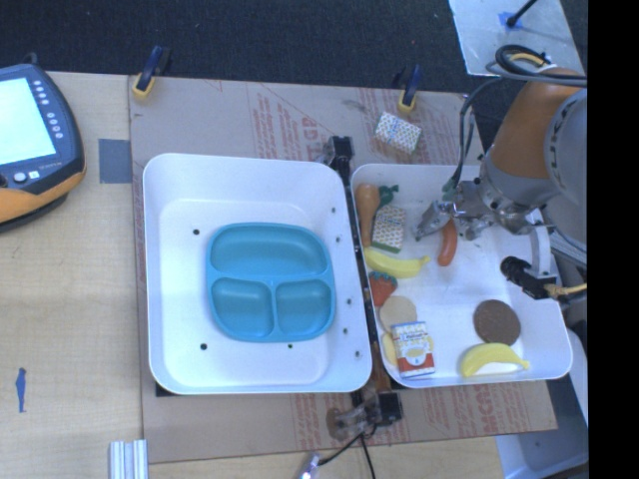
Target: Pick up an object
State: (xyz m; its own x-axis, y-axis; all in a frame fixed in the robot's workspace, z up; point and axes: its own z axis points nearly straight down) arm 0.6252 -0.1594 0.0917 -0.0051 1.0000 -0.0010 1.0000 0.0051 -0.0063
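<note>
Bright, even light falls from above and washes the scene. The two white bins [160,267] glare nearly to pure white, so their walls and floors lose detail. Shadows are short and soft: a faint one sits under the blue plate [270,279], another beneath the arm [534,148] on the right bin. The dark floor [300,18] at the top goes almost black. The picture is low in resolution and slightly soft, and small toy foods look smeared. Colours are strong.
</note>
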